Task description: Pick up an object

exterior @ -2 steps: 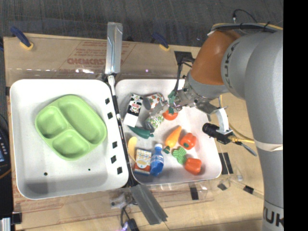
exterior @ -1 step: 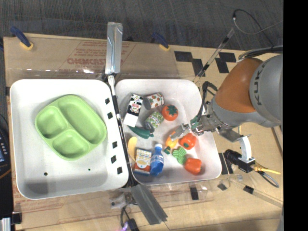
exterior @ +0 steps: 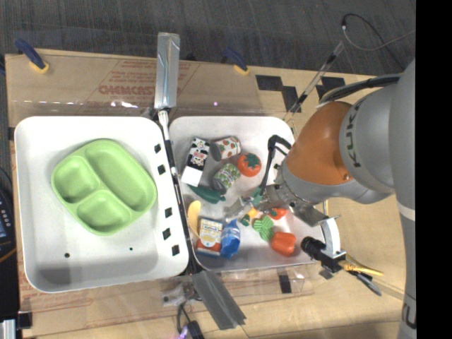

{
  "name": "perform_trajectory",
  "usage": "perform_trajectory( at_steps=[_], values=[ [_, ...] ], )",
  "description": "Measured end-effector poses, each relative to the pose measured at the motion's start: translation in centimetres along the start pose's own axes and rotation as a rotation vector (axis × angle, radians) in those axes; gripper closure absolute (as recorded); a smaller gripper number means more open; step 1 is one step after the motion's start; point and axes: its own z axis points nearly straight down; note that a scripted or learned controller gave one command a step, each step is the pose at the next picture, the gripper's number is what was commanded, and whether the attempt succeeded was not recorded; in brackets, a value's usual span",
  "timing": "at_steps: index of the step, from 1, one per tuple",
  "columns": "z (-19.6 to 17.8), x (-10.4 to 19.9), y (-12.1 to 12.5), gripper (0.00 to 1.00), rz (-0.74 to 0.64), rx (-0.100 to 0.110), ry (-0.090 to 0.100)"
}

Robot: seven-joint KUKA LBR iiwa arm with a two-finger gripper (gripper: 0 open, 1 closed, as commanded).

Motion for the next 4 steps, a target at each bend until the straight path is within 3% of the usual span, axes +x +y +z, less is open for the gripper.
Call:
perform_trajectory(
  at_steps=[1, 2, 3, 4],
  values=[
    [4.6, -1.7, 0.6, 0.00, 0.012, -0.003, -0.001],
    [-0.8, -1.9, 8.1, 0.00, -0.039, -0.004, -0.001],
    [4.5, -6.1, 5.6, 0.00, -0.169, -0.003, -0.002],
    [3.6, -6.0, 5.6, 1.00, -0.173, -0.002, -0.001]
  ],
)
